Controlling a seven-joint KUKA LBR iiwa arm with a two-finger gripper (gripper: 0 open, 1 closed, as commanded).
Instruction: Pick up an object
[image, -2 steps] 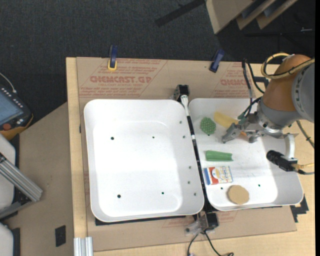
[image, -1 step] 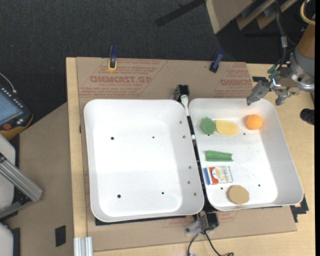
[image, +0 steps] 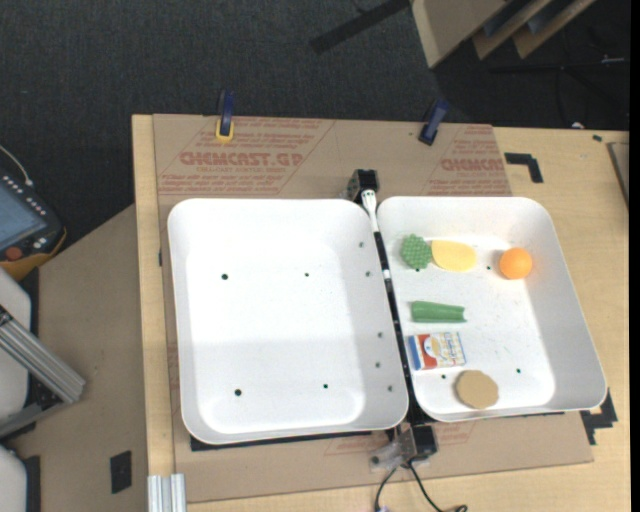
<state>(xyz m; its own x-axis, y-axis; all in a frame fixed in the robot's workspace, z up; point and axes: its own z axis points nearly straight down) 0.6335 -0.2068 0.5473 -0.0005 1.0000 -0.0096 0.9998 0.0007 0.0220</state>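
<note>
The toys all lie apart in the right bin (image: 560, 250), so the ball (image: 515, 263) looks easy to grab. I cannot tell the gripper's state.

Both bins, left (image: 200, 240) and right (image: 560, 300), look like smooth white plastic with a faint sheen. The worktop (image: 150, 300) is matt brown board printed in red. The green bumpy piece (image: 416, 251) looks rough; the yellow piece (image: 454, 256) and orange ball (image: 515, 263) look smooth. The card (image: 437, 351) looks like printed paper. The tan disc (image: 477, 389) is matt.
</note>
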